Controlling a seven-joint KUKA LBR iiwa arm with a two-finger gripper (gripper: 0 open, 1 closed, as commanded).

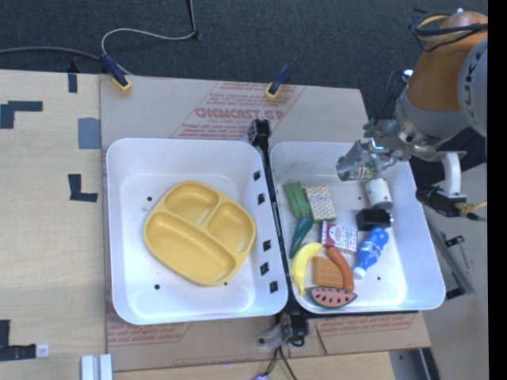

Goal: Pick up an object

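The gripper [358,163] hangs over the right bin's [412,287] far end, above a small white bottle [377,191]. Nearer lie a blue bottle [371,249], banana [301,263], carrot [341,266], cracker [325,273] and watermelon slice [332,297]. The left bin [127,212] holds a yellow divided plate [199,231].

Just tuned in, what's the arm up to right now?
The arm's pincer hangs over the back of the right bin, above the small white bottle. Whether it grips anything is unclear. The toy food sits in that bin: banana, watermelon slice, blue bottle, green vegetables. The left bin holds a yellow divided plate.
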